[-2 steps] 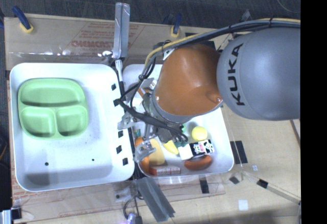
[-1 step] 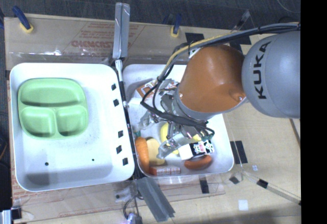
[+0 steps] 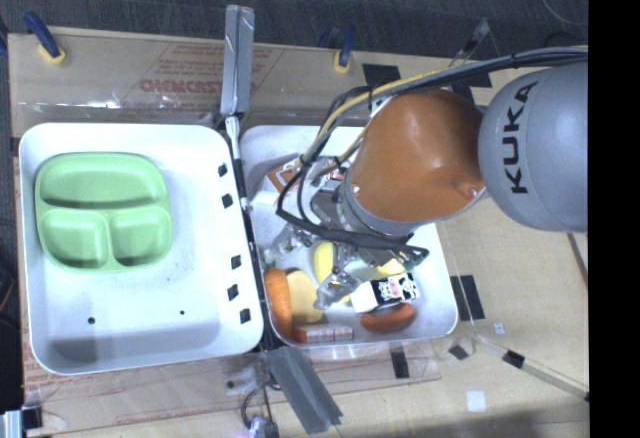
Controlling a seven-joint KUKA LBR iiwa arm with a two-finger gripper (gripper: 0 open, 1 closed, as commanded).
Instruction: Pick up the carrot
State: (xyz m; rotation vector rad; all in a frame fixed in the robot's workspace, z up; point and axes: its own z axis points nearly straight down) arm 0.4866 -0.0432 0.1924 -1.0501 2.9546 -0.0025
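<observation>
Glossy orange band (image 3: 415, 161) catching light on the arm, smooth grey shell (image 3: 535, 151) beside it. White bins (image 3: 130, 326) look like matt plastic; the green tray (image 3: 100, 211) shines softly. Worktop (image 3: 520, 326): pale, wood-like, matt.

The light is even and quite bright, coming from above. The arm (image 3: 470, 161) throws a soft shadow under itself onto the right bin (image 3: 262, 151). Weak glare lies on the orange band (image 3: 415, 156). Small items near the wrist look slightly blurred.
</observation>
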